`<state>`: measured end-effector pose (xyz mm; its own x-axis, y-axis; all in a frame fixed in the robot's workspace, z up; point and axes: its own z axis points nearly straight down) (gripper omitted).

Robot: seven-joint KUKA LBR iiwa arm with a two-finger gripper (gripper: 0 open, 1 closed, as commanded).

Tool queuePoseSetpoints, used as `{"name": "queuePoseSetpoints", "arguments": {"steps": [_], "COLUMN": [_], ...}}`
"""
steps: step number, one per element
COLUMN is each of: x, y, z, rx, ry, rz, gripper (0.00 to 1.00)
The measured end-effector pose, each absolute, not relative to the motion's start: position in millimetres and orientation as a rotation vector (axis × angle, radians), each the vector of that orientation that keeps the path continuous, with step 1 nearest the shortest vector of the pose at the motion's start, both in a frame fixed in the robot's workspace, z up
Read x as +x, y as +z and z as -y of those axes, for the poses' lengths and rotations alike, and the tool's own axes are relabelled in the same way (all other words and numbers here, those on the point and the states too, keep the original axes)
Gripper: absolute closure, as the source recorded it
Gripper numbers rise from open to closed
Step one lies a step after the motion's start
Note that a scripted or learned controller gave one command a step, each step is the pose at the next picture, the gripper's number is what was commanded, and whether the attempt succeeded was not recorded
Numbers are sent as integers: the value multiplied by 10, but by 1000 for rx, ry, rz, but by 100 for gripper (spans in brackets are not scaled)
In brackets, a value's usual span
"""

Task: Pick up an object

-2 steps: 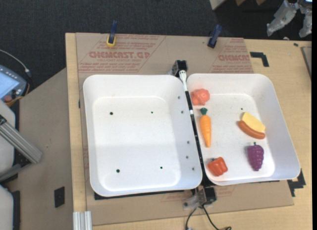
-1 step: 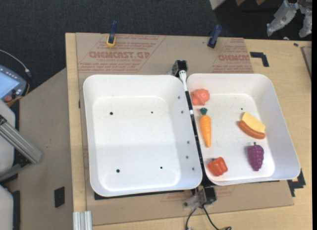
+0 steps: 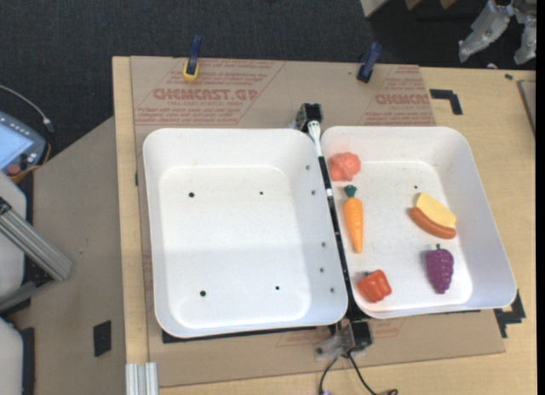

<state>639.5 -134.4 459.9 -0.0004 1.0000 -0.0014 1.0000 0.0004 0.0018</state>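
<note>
We are looking down at two shallow white plastic bins sitting side by side on a brown cardboard sheet, and we are going from the near edge to the far edge. Nearest to us in the right bin are a small red-orange toy pepper, lumpy and shiny, and a bunch of purple toy grapes, bumpy like little balls. A bit farther are a long orange toy carrot with a green top, smooth and pointy, and a yellow and orange toy sandwich, curved like a wedge. Farthest is a pink toy lump, soft-looking and round. The left bin is smooth and flat, with small dark dots. Past the bins are a yellow and blue clamp and a blue clamp. We cannot tell how the gripper is set or if it is holding anything. We are guessing the picking is not started yet. Next, the arm is needing to come in over the right bin and go down on one toy, maybe the carrot, which is lying apart from the others.
</note>
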Motion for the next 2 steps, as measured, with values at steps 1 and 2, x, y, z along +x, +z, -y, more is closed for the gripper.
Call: {"name": "queuePoseSetpoints", "arguments": {"steps": [1, 2], "x": [6395, 6395], "y": [4599, 4599], "z": [1344, 1344], "rx": [2219, 2219], "ry": [0, 0], "rz": [-2220, -2220], "gripper": [0, 0]}}
